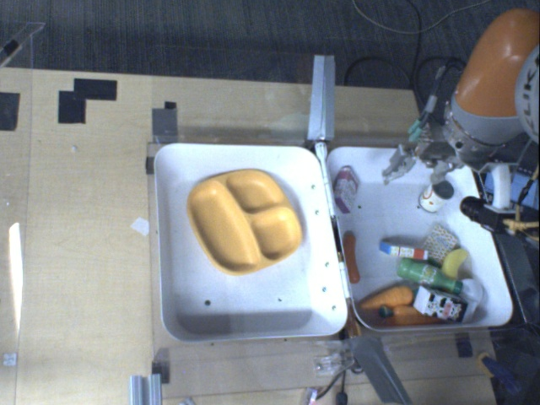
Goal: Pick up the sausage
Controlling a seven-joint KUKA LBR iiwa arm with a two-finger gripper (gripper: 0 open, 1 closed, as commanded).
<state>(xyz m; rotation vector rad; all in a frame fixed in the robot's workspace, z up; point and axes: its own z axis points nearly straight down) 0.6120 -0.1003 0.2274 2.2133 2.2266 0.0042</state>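
The sausage (350, 257) lies at the left wall of the right bin (498, 310). The pincer (419, 160) hangs released and empty near the bin's far side. The approach comes first: next move left and nearer, then descend.

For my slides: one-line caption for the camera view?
Gripper open above the right bin; sausage lies untouched by its left wall.
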